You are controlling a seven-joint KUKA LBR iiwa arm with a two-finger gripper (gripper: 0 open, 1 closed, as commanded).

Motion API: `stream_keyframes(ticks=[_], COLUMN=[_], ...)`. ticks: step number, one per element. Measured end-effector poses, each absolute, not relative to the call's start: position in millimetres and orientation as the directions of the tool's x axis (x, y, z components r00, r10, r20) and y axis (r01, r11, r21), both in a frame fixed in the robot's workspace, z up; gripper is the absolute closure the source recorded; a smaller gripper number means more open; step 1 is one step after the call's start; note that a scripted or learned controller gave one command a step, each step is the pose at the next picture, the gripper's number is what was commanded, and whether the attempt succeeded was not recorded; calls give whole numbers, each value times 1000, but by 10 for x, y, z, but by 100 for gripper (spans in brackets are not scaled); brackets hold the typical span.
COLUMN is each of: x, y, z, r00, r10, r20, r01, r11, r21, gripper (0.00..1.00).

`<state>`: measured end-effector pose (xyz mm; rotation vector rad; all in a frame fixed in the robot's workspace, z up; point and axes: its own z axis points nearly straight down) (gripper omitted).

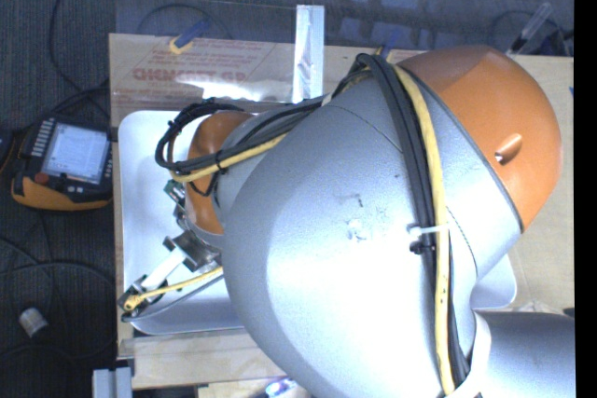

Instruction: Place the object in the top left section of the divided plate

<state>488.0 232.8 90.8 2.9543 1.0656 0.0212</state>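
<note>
My grey arm, with its orange band above the wrist, covers most of the camera view as it reaches across from the right. The gripper hangs over the left part of the left white bin, close to its floor. The arm's bulk hides whatever lies beneath it in both bins. A small greenish patch peeks out beside the wrist; I cannot tell what it is.
A brown cardboard sheet lies behind the bins, with a pale upright strip on it. A control pendant sits on the dark floor at the left. A corner of the right bin shows beyond the arm.
</note>
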Motion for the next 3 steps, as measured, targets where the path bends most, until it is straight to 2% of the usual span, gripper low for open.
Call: stream_keyframes(ticks=[1, 2, 3], x=[4904, 4857, 4826], y=[2135, 2338, 2322], z=[1793, 897, 1514], r00=[677, 617, 644], r10=[736, 787, 765], r20=[-6, 6, -7], r01=[736, 787, 765], r11=[-677, -617, -644], r21=[0, 2, 0], gripper=[100, 100, 100])
